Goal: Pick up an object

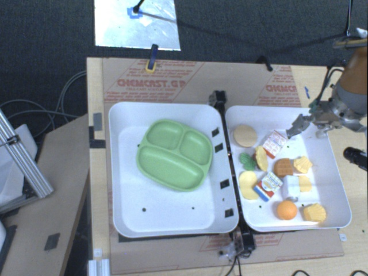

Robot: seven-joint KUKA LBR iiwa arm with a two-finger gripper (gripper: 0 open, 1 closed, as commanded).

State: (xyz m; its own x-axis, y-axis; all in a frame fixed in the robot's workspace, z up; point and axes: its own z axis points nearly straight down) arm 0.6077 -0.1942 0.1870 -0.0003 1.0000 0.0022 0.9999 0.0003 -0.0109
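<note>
The right bin (336, 171) holds several toy foods: a tan round biscuit (245, 135), a white and red carton (275, 143), a green piece (247, 161), a brown bun (283, 167), a yellow wedge (302, 165), a small red and blue carton (269, 186), an orange (286, 210) and a yellow chunk (314, 213). My gripper (298, 125) hangs over the back of this bin, just right of the white and red carton and slightly above it. The grey arm (345, 105) reaches in from the right edge.
The left bin (123, 211) holds a green divided plate (175, 153). A black divider with clips (225, 154) runs between the bins. A pale yellow disc (248, 184) and a white block (293, 184) also lie in the right bin. A metal sheet (137, 16) lies behind the bench.
</note>
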